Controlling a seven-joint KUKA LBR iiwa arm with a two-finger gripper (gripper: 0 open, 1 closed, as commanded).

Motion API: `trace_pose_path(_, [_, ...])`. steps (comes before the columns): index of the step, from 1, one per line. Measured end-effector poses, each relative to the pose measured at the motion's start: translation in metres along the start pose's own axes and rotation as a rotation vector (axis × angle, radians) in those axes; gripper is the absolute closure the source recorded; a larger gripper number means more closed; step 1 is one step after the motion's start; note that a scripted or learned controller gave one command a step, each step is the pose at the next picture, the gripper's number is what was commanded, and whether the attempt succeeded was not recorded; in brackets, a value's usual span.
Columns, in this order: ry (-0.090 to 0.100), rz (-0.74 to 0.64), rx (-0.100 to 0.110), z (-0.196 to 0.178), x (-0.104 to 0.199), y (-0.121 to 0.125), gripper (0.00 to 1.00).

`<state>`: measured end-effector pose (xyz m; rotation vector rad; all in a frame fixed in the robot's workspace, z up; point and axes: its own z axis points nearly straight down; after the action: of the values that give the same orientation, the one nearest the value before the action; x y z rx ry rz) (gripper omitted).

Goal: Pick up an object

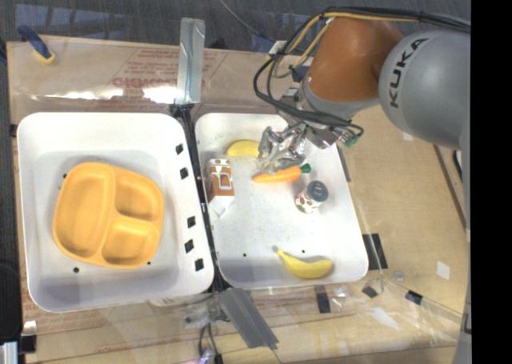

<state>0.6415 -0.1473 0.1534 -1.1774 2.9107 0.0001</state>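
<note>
Camera view from above: a toy carrot (278,176) lies in the right bin (240,262), near its back half, orange with a green tip pointing right. The jaws (282,149) hang just above and behind it, close to touching; how far they are open cannot be told. A yellow lemon (242,149) lies just left of them, a small bottle (222,178) by the bin's left wall, a small jar (310,196) to the carrot's right, a banana (305,265) near the front. The left bin (32,194) holds a yellow divided plate (108,214). Both bins sit on the counter (400,218).
</note>
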Motion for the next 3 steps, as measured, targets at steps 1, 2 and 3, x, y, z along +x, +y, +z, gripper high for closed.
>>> trace_pose_path(1, [-0.001,-0.044,0.005,-0.085,0.022,-0.032,1.0])
trace_pose_path(2, [-0.002,0.098,0.005,-0.162,0.03,-0.056,1.0])
trace_pose_path(3, [0.008,0.076,-0.014,0.001,-0.004,-0.009,1.0])
